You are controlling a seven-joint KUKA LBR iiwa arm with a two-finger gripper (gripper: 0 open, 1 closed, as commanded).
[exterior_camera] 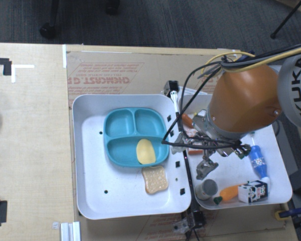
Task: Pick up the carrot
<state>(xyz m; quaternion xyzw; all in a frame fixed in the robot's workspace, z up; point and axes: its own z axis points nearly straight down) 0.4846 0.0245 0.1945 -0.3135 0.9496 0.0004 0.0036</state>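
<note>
The arm [246, 97] blocks a big chunk of the right bin [283, 185], and something reddish [187, 120] pokes out from under it, can't tell what. Carrot [230, 193] has its fat end tucked behind the little box [253, 191]. Gripper [204, 168] is too murky to read.

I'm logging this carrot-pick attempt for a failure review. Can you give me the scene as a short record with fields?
carrot: lying in the right bin, near its front edge, beside a small black-and-white carton
gripper: over the right bin, behind the carrot, apart from it
blue bottle: right bin
grey can: by the carrot's green end
left bin: teal divided plate bearing a yellow piece; toast slice beside it
</note>
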